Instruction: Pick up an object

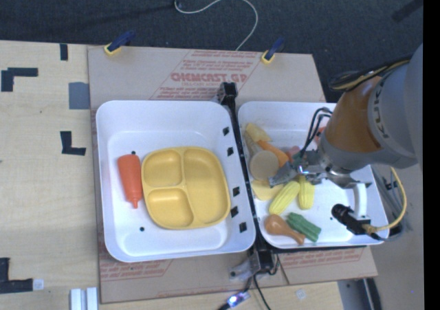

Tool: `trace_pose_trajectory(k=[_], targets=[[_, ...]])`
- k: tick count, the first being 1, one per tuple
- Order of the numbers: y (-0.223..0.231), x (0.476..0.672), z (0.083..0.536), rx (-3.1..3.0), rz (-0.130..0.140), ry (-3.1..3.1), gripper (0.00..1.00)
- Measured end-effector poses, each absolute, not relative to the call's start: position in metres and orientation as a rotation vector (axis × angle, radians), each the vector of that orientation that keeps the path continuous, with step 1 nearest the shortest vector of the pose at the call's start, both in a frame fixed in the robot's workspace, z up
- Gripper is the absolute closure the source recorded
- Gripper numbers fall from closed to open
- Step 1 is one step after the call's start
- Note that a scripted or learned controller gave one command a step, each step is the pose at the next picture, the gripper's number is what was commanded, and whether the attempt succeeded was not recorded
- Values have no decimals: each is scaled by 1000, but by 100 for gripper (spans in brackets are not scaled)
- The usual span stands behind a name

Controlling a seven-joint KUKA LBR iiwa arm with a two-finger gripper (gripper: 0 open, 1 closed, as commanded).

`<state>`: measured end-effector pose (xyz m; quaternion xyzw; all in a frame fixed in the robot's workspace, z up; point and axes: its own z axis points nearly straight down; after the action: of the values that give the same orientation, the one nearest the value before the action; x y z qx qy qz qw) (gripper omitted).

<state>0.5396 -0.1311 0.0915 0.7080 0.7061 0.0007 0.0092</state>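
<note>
The gripper [287,176] hangs low in the right bin [357,234], directly over the corn cob [284,196] in the toy food pile near the bin's left wall. Jaw state: cannot tell. The left bin [110,130] contains a yellow divided plate [184,186] and a carrot [129,179].

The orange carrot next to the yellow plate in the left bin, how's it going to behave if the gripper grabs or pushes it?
The carrot looks like smooth moulded plastic, so probably stiff, light and a bit slippery. Its rounded, tapered shape suggests it may roll or swing round when nudged. It lies close beside the divided plate, which could block one finger.
</note>
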Motion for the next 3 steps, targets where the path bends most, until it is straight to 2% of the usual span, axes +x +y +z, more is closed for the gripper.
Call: trace_pose_trajectory(k=[1, 2, 3], targets=[[-131, 544, 107, 2199, 17, 2197, 100], [-138, 547, 167, 2219, 2, 2220, 100], [-138, 548, 220, 2218, 3, 2221, 100]])
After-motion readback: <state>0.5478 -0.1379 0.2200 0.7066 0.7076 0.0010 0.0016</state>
